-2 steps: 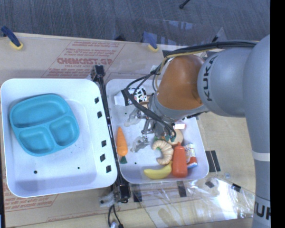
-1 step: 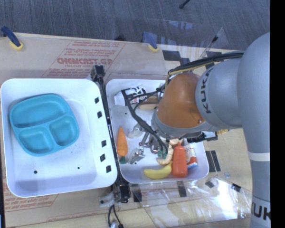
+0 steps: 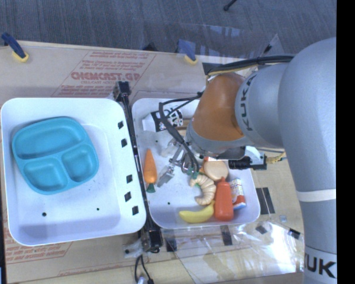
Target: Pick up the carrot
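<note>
bench (image 3: 77,76): brown printed sheet | left bin (image 3: 65,226) | right bin (image 3: 165,215)

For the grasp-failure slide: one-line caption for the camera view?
Pincer poised in the right bin beside the carrot lying along its left wall; blue divided tray in the left bin.

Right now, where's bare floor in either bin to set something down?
Left bin: its whole front strip and right side, beyond the blue tray. Right bin: a patch between the carrot and the banana. Crowded: right bin's front-right corner, with croissant and red bottle packed by the gripper.
</note>
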Controlling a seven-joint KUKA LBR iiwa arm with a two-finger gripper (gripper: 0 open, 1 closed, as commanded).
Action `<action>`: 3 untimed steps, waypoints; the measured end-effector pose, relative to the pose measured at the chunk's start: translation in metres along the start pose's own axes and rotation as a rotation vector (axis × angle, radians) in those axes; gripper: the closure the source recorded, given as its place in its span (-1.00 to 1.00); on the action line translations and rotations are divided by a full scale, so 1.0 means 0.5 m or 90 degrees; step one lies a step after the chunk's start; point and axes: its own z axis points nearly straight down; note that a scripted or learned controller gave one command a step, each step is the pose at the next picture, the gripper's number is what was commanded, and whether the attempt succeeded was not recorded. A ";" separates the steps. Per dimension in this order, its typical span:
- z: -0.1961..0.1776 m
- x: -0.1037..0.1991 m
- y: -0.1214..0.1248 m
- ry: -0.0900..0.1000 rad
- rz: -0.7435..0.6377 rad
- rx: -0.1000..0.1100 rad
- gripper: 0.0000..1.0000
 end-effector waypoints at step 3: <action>-0.002 -0.028 0.001 -0.005 0.147 0.008 -1.00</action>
